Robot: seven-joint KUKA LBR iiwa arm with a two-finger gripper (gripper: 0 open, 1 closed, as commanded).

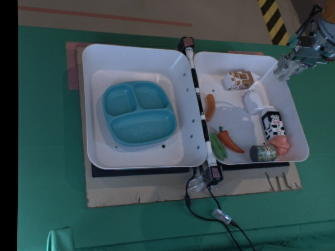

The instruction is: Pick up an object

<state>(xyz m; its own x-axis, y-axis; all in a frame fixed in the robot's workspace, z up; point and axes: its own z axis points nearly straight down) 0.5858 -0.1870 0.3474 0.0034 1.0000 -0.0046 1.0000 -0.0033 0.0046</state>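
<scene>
The gripper (287, 72) is hanging above the far right corner of the right bin (298, 120), and nothing is showing between its fingers; whether the jaws are standing wide or narrow cannot be told at this size. The task is naming no particular object, so the candidates are all lying in the right bin, while the left bin (94, 61) is bearing a teal divided plate (139, 112). Nearest the gripper are a small brown-and-white carton (239, 80) at the far side and a white bottle-shaped item (252, 101) just nearer than it. A cow-print carton (272, 125) is lying toward the right wall, with a pinkish soft-looking item (281, 144) and a small dark can (263, 152) at the near right corner, the two touching or nearly so. An orange pepper-like piece (210, 106) is lying by the left wall, and a carrot (229, 140) and a green pod (218, 146) are sitting side by side at the near left. All appear to be light toy foods (probably hollow plastic, hence smooth and apt to slip). The cartons are probably offering the surest hold: flat, stiff, parallel faces, to be taken across the narrow width. The can is likely to roll, and the tapered carrot is likely to squirt out unless taken at its thick end.
</scene>
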